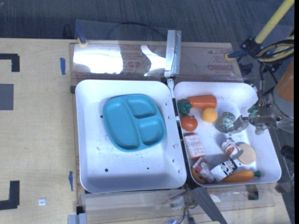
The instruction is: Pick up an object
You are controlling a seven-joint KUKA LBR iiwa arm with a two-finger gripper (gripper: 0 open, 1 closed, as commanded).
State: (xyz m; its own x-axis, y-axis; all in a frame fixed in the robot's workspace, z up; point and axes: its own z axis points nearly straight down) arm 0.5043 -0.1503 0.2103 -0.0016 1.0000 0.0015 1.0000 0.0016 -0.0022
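From my feed the gripper (244, 123) sits in the right bin, can't tell its state, green-labelled can (226, 121) just at nine o'clock.

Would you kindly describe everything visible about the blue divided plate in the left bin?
The blue divided plate is turquoise, looks like smooth plastic, and has a rounded outline. Raised ridges split it into three compartments: one large on the view's left, two smaller on the right. It lies flat, face up, slightly rotated, near the middle of the left bin, resting on its white floor. Nothing sits in it or touches it otherwise.
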